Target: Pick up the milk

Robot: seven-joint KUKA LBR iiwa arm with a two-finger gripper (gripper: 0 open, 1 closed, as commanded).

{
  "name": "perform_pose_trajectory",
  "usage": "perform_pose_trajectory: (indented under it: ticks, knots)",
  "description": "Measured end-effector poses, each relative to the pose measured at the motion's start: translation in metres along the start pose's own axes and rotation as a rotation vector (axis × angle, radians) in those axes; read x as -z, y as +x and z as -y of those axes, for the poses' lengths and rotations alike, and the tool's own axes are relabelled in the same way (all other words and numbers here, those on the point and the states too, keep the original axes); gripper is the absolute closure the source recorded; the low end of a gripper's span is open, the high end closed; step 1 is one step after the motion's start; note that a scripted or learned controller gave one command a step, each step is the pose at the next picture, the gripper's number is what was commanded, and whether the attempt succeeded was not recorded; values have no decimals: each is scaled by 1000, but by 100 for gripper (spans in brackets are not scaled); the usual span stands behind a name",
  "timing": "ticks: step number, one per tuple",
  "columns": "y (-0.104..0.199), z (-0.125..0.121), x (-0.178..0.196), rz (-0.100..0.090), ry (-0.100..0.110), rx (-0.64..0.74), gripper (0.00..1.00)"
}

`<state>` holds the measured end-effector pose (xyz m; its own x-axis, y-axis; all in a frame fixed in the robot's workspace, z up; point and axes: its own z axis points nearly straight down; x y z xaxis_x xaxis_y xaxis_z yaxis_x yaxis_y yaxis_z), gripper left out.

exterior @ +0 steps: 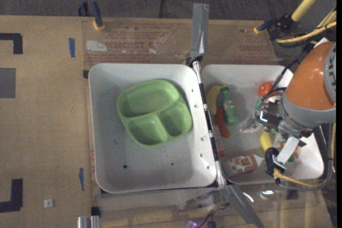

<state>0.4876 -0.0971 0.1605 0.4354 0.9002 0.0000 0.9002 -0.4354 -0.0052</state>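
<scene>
The arm's orange band point(316, 78) and grey wrist, reaching in from the right, are seen uppermost, above the right bin point(315, 167). Below the wrist the hand point(267, 119) is found over the middle of that bin; whether it is released or clenched cannot be told, since the wrist hides most of it. A yellow cable is seen looping by the bin's lower right corner. On the bin floor, at the lower edge, the milk point(243, 163) is seen as a small brown and white carton lying on its side, apart from the hand and below it. A yellow item point(265, 141) lies just right of the carton's upper end, partly hidden under the wrist. Along the bin's left side a green bottle point(230, 107) lies beside a yellow banana point(214, 97) and a red item point(221, 121). An orange-red ball point(265, 88) rests near the upper right. In the left bin point(144, 173) a green divided plate point(154, 112) with three compartments is set slightly tilted. Both bins are carried by the table point(43, 131), where blue tape marks and black squares are seen.
</scene>
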Motion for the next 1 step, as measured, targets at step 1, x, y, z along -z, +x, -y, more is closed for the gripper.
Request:
perform_pose_trajectory:
  ticks: [1]
  knots:
    - [83, 18, 23, 0, -3, -121, 0]
